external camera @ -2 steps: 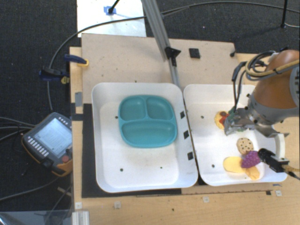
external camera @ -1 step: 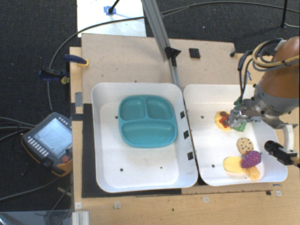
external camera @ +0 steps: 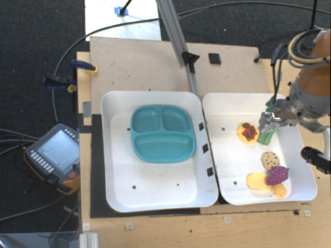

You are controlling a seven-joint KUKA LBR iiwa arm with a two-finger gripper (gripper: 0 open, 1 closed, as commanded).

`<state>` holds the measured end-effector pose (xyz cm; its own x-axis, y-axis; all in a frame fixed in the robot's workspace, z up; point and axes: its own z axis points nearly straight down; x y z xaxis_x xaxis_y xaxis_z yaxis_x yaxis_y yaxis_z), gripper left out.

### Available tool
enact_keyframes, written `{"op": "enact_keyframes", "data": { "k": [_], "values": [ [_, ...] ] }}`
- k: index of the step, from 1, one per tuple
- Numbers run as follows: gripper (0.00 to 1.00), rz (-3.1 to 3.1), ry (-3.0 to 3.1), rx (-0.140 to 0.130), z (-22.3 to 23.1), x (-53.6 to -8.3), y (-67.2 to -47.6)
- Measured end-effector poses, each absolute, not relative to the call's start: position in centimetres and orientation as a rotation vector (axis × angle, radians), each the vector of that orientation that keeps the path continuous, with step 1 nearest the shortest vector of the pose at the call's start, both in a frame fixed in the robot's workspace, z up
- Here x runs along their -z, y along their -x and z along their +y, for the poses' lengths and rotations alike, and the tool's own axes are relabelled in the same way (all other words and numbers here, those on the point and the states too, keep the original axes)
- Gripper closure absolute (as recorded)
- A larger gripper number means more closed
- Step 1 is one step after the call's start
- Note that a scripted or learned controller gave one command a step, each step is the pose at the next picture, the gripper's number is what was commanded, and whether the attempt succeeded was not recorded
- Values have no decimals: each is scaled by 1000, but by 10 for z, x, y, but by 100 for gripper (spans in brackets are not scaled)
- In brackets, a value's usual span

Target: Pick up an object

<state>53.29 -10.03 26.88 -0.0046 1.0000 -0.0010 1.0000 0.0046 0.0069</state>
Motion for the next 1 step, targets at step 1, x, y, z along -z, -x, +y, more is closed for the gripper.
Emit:
{"op": "enact_keyframes", "data": {
  "k": [1],
  "values": [
    [100, 2232, -2210, -4, -43, -263, -535]
  ]
}}
